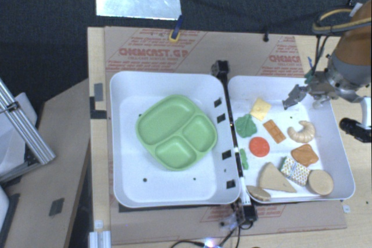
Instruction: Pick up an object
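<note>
Now we hang our jaws [293, 99] above the right bin [343, 142] | cannot tell if spread | cheese [260, 108] sits near, easy to reach.

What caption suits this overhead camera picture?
Robot hand above a bin of toy food; green divided plate alongside.

Even overhead light, soft shadows, slight blur.
</note>
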Available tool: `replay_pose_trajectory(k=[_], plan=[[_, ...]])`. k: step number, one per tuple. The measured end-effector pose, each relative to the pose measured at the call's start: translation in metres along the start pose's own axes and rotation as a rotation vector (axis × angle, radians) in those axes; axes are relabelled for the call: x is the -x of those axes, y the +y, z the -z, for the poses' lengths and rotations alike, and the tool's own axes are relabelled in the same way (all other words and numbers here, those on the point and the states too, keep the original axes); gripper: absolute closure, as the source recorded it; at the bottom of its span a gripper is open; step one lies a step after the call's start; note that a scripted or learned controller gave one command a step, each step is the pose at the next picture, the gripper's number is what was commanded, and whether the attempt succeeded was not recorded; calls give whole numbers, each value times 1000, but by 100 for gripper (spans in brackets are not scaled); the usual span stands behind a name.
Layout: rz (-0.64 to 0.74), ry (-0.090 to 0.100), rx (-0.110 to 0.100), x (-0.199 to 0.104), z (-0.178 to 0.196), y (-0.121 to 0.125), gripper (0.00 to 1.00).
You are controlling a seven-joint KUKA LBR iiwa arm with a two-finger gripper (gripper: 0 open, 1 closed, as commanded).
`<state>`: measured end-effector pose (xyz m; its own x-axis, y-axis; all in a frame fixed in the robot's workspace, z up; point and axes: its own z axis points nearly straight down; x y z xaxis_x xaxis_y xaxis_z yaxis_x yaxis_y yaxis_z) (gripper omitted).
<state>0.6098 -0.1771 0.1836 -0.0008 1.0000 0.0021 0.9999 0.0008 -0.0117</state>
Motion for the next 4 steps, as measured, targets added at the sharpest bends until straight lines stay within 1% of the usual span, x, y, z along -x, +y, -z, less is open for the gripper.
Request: replay_pose_trajectory(k=[1,2,3,4], plan=[[3,-3,13,0,8,3,0],[2,-3,12,3,-34,7,0],[1,-2,10,1,-79,0,0],[1,-3,15,1,-97,2,0]])
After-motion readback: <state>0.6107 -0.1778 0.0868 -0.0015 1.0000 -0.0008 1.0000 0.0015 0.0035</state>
